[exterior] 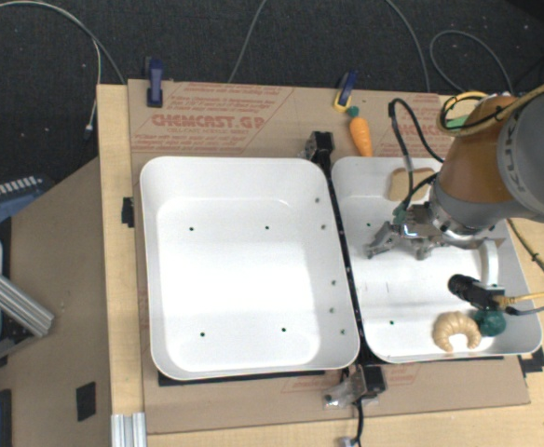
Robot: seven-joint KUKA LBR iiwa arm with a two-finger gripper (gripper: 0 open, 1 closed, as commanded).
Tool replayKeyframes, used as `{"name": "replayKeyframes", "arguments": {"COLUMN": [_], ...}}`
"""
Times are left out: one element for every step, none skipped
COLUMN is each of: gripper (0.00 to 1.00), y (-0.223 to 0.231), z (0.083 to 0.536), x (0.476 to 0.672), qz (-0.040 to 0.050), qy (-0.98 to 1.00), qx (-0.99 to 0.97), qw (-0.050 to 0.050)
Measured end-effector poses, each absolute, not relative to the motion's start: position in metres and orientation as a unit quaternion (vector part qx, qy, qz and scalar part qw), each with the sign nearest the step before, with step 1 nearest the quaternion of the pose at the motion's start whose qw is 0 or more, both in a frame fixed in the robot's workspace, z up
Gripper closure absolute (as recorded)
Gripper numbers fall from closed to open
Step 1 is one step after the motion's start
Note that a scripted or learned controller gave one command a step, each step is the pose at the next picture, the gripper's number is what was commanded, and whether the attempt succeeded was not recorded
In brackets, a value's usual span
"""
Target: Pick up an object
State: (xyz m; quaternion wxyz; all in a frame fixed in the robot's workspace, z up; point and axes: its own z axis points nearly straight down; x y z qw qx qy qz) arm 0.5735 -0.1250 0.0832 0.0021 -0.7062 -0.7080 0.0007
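My gripper (400, 250) hangs low over the middle of the right bin (384, 329), reaching in from the right. Its grey fingers (377, 246) are spread open above the white floor, with nothing between them. A tan croissant-shaped toy (457, 331) lies at the bin's near right corner, well apart from the gripper. A small teal object (492, 322) touches the croissant's right side. A pale brown object (401, 182) lies at the bin's far side, partly hidden behind the arm.
The left bin (160, 250) stands beside the right one, a black divider between them. An orange carrot toy (360, 137) lies on the cardboard beyond the right bin. Clamps and cables sit along the bench's far edge.
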Motion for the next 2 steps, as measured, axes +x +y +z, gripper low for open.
{"name": "replayKeyframes", "arguments": {"gripper": [0.00, 1.00], "y": [-0.194, -0.191], "z": [0.085, 0.096], "x": [0.578, 0.579], "qz": [0.0007, -0.0006], "qy": [-0.706, -0.707], "qx": [-0.709, -0.707], "qw": [-0.001, -0.001]}}
